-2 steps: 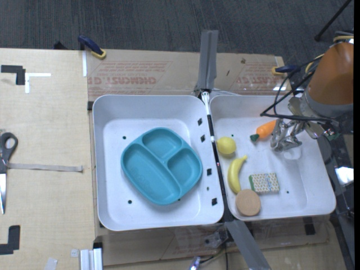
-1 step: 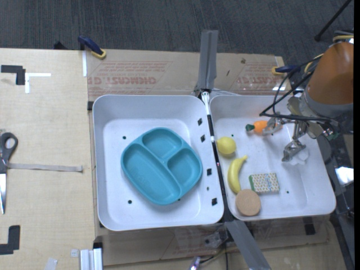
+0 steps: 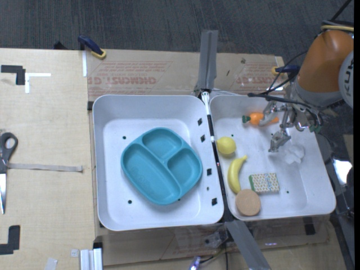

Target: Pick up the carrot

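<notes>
The carrot (image 3: 256, 117) is small and orange with a green top pointing left, and it lies near the back wall of the right bin (image 3: 315, 207). My gripper (image 3: 272, 130) hangs over the back right part of that bin, just right of the carrot. Its fingers (image 3: 276, 142) stand apart, open, with nothing between them. The far finger is close beside the carrot's right end; whether it touches the carrot I cannot tell. The carrot rests on the bin floor.
In the right bin also lie a lemon (image 3: 226, 145), a banana (image 3: 236, 173), a patterned sponge (image 3: 264, 183) and a round brown cookie (image 3: 248, 202). The left bin (image 3: 107, 151) holds a blue divided plate (image 3: 162, 165). Scissors (image 3: 5, 151) lie on the bench at far left.
</notes>
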